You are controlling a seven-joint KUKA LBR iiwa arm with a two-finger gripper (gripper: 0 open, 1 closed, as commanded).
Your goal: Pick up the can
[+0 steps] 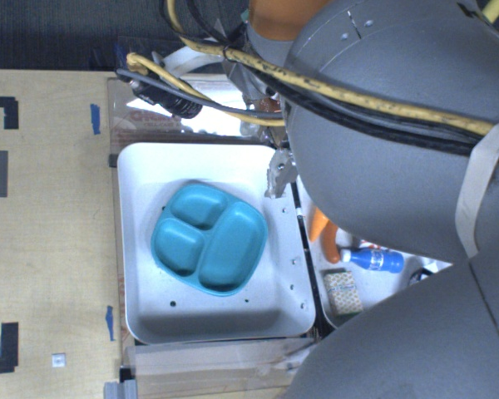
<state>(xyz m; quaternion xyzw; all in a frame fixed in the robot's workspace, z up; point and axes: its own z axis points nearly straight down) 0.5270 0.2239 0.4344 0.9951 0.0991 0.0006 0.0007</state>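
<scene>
My grey arm reaches in from the right and covers most of the right bin. A small metal part of my gripper pokes out from under the arm, above the far end of the divide between the two bins. The arm hides whatever lies beneath it in the right bin.
A blue three-compartment plate lies in the middle of the left bin. In the visible strip of the right bin are an orange item, a blue bottle on its side and a speckled block. Cables hang across the back.
</scene>
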